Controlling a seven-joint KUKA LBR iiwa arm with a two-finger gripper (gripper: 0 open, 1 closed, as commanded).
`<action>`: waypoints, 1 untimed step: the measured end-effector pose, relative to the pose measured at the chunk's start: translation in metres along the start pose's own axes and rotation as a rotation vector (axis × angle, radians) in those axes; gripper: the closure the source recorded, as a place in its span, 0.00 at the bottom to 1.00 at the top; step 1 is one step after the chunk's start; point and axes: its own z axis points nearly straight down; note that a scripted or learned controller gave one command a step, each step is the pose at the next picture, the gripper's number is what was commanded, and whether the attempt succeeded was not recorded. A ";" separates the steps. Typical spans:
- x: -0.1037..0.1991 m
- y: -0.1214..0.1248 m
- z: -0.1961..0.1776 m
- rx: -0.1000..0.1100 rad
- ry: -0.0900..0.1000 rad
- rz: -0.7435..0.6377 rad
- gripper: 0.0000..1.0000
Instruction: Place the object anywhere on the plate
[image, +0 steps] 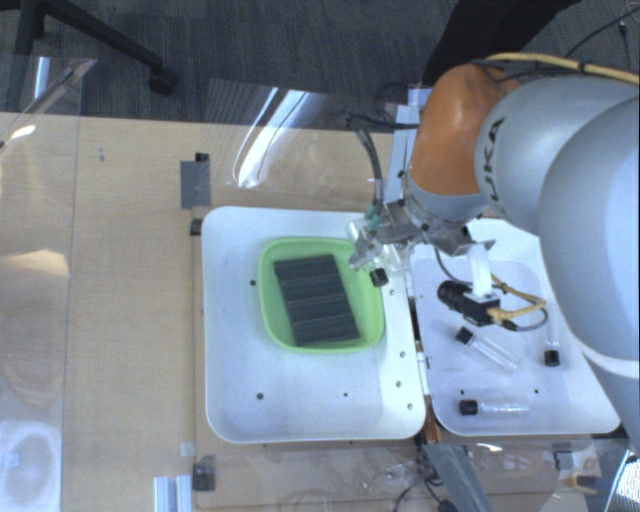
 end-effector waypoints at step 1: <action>0.000 0.000 -0.001 -0.001 0.000 -0.001 0.00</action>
